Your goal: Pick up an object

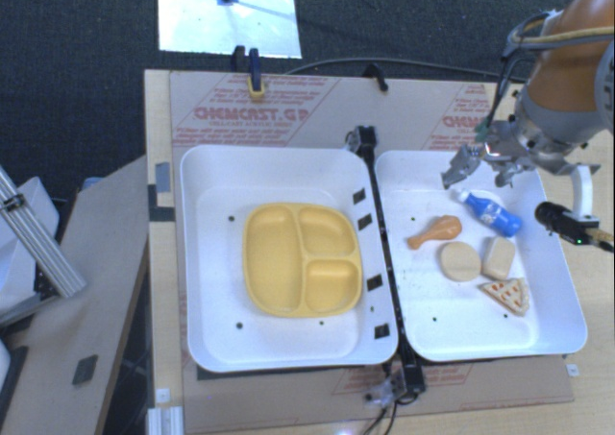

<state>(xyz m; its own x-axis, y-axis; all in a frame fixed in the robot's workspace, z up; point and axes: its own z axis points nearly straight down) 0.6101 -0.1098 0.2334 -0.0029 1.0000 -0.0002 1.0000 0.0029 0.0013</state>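
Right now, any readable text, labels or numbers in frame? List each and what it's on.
"CHEMCAST GP": red print on the brown protective sheet under the bins, left of the back edge.
The same red print repeats at back right and along the front edge, too faint to read.
Blue bottle: white label area, no legible text.
Yellow divided plate: no markings.

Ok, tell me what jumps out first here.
The yellow divided plate fills the left bin. In the right bin lie a blue bottle, a drumstick and a pizza slice, with the gripper hovering over that bin's far edge.
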